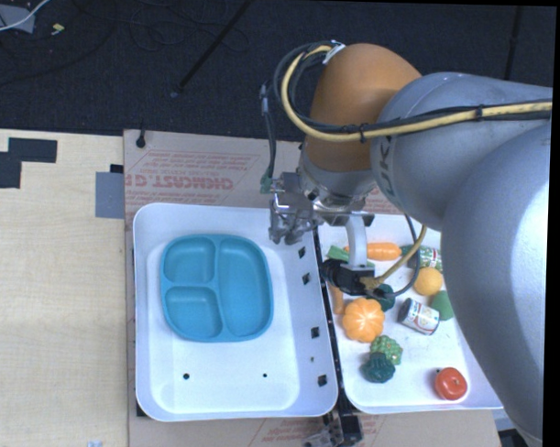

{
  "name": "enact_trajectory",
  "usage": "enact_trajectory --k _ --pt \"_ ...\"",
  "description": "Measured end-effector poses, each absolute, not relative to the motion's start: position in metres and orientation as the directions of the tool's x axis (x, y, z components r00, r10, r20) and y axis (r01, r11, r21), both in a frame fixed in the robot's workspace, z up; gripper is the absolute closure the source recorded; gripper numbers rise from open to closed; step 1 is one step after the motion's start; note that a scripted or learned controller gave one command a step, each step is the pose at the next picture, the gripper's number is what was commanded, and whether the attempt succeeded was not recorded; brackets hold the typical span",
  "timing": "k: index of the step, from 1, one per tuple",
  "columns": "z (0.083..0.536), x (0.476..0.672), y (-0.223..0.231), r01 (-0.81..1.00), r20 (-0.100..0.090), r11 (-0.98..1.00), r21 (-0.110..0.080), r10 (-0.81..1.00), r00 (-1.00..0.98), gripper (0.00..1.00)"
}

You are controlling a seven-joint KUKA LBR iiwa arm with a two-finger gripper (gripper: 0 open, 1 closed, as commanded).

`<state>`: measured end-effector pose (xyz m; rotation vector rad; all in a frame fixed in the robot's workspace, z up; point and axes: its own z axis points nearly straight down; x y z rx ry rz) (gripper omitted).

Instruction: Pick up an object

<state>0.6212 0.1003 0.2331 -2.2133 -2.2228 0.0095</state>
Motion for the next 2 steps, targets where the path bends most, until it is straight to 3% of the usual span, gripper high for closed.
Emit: enact_trajectory --k 1,2 --pt "0.221 0.611 0.106 1.000 -0.002 0.003 -0.011 1.000 -0.003 1.00" --pt "0.234 0.618 0.101 1.000 -0.002 0.000 -0.007 1.000 -0.001 1.00"
